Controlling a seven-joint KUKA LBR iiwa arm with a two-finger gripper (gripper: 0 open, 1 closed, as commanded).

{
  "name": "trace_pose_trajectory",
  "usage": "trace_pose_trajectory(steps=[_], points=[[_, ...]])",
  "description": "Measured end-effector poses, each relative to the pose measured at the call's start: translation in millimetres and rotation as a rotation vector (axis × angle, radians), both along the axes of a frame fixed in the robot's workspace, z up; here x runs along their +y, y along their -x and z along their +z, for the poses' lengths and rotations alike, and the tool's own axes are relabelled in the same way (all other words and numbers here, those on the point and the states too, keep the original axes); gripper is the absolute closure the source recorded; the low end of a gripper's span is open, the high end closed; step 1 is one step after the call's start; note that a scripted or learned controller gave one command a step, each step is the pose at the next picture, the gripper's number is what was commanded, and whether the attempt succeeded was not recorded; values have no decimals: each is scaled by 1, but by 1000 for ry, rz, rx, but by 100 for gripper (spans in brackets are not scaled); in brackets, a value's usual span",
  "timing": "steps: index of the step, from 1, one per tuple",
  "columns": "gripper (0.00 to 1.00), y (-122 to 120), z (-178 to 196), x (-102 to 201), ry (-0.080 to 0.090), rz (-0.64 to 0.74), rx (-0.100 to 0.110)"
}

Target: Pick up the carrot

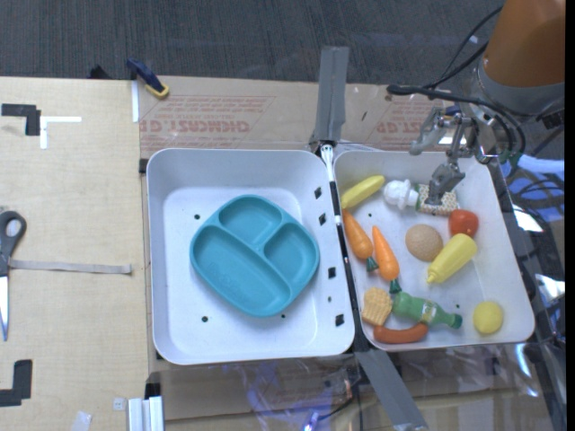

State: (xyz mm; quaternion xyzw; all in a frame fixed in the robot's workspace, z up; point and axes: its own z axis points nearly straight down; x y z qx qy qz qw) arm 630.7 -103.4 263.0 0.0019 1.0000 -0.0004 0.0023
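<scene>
Orange is what we're hunting for, and here's the carrot [385,252], lying in the right-hand bin [514,268] near the bin's inner wall. Now look where the claw [442,185] is: hanging at the far end of that same bin, fingers pointing down, just above a small pale patterned item [437,205]. Nothing is visible between its fingers, and whether they're spread or pinched together I can't tell from this angle.

So the key line: the carrot lies from the claw toward the camera and off to the view's left, a diagonal trip across the bin. Its long axis runs roughly near-to-far with a slight tilt, narrow tip at the far end, green stub at the near end.

Tricky neighbours, though! A second orange piece [358,236], much the same shape, lies just beside it on the side away from the claw, nearly parallel. A brown egg [424,241] sits between claw and carrot, a little off the direct line, and a green bottle [426,310] lies just past the carrot's near end.

My read: the claw would want to close across the carrot's short width, with the twin tight alongside.
</scene>
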Motion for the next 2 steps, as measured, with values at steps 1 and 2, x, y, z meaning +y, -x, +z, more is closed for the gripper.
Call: trace_pose_trajectory(steps=[1, 2], points=[[0, 38, -149, 7, 0, -101, -10], [0, 65, -159, 8, 3, -15, -26]])
